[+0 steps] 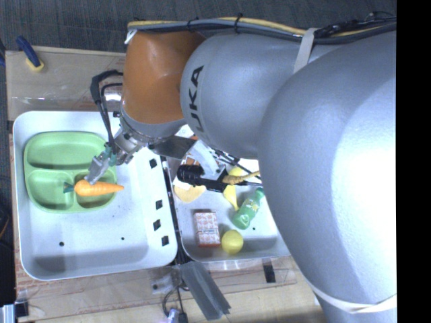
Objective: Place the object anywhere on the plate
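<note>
**Carrot lies on the plate, just below the claw**

From where I stand, the carrot (98, 188) lies across the lower part of the green plate (47, 150), in the left bin (81, 258). Its long axis runs nearly level, left to right, with the green stub at the left end and the pointed tip at the right, over the plate's lower right compartment. The claw (102, 164) hangs directly above and a little right of the carrot's middle, slanting down toward it from the upper right. Its tip is close to the carrot, maybe touching; I cannot tell whether the claw is clenched or released, because the fingers blur together at this angle. I judge the placing nearly done: the carrot already rests on the plate, so the coming move looks like a straight lift away, up and right. The right bin (266, 244) holds a yellow ball (231, 241), a green bottle (248, 208) and a small box (205, 227), well apart from the plate.
</note>
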`<move>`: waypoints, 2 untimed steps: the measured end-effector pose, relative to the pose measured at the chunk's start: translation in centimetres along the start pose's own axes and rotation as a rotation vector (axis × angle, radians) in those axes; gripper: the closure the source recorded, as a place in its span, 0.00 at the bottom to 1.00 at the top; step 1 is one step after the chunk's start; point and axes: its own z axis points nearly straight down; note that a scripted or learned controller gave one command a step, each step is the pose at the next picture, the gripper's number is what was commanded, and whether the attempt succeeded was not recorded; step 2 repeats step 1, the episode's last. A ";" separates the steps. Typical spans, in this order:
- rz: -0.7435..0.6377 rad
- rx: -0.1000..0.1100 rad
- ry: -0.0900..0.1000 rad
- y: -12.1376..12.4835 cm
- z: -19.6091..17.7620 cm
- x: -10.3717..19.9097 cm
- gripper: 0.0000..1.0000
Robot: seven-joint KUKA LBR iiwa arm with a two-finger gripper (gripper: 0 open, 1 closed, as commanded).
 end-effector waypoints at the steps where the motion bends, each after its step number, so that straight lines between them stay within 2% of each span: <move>1: -0.106 -0.002 0.000 2.1 -2.8 0.7 0.00; 2: -0.106 -0.002 0.000 2.1 -2.8 0.7 0.00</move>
